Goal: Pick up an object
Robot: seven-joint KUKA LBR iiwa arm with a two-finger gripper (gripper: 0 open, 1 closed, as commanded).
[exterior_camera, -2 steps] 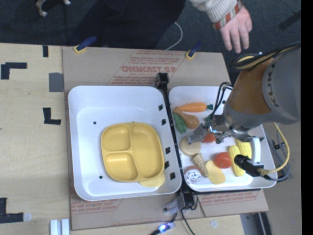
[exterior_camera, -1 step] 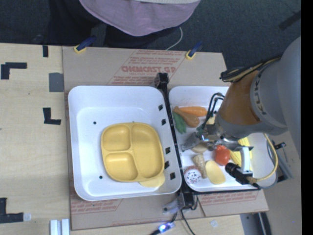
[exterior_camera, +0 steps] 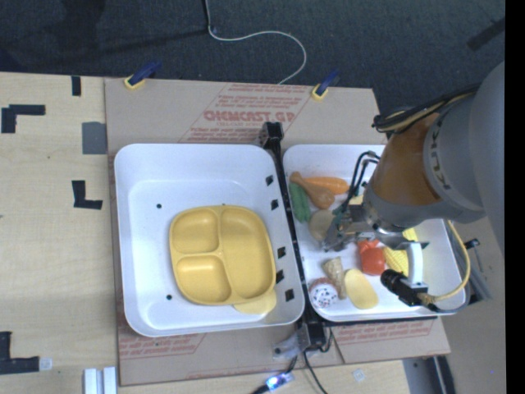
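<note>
Orange-banded arm's hand (exterior_camera: 338,230) beside tomato (exterior_camera: 372,257).

Fixed above the bench (exterior_camera: 49,220), looking down at a slant. Both white bins (exterior_camera: 139,179) inside the frame.

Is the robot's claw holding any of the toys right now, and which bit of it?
It cannot be told. The gripper is down in the right bin among the toy food, near the carrot and a red piece, but nothing shows between its fingers.
</note>
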